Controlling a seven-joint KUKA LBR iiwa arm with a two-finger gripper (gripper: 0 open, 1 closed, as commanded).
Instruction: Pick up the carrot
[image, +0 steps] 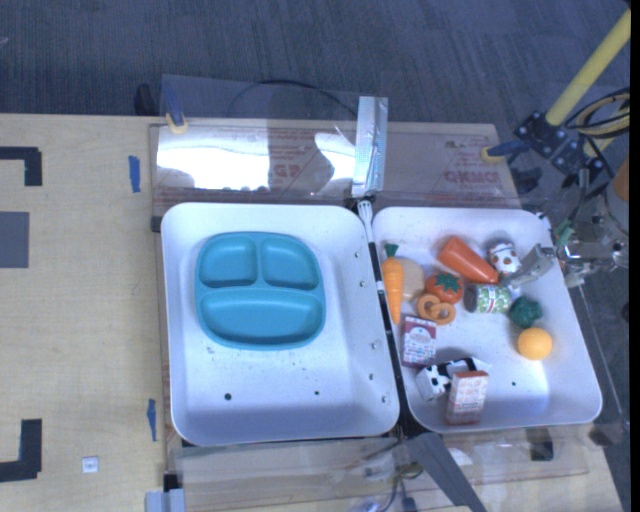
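You are viewing the carrot (393, 287) lying lengthwise against the left wall of the right bin (575, 380), leaf end pointing away from you. The gripper (545, 258) is hovering at that bin's upper right edge, well apart from the carrot; whether it is parted or closed cannot be determined.

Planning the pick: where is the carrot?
The carrot lies in the right bin, along its left wall, just left of the tomato.

— Left bin (190, 330)?
— Holds a divided plate (261, 288).
— Right bin (575, 375)?
— Carrot (393, 285) against its left wall; cartons (466, 393) in front, ball (535, 343) to the right.
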